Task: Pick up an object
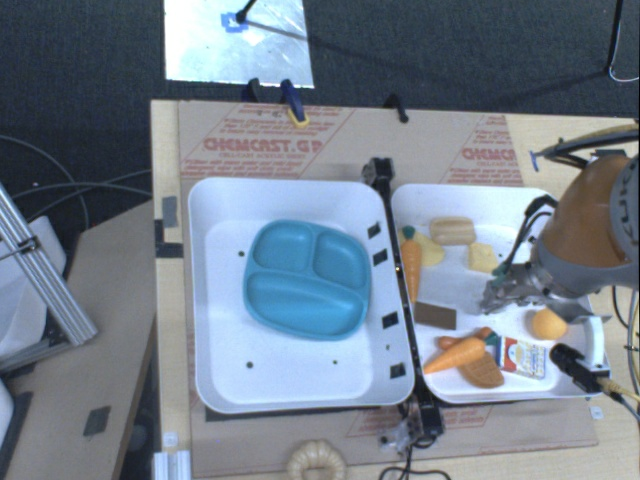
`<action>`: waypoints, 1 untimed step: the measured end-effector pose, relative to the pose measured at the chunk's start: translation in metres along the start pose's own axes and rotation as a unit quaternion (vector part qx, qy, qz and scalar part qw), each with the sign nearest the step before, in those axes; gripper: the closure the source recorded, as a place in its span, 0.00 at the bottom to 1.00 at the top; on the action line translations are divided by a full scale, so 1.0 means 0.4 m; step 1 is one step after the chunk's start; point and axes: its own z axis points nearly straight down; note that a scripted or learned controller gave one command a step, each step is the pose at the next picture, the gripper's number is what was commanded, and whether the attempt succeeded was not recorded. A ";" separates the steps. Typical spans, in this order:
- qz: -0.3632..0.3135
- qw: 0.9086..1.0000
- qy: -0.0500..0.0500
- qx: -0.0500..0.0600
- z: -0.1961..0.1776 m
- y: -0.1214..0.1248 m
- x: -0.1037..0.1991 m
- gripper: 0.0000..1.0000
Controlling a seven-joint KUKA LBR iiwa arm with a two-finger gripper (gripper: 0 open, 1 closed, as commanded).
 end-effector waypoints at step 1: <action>-0.001 1.000 0.000 -0.001 -0.110 -0.003 0.007 1.00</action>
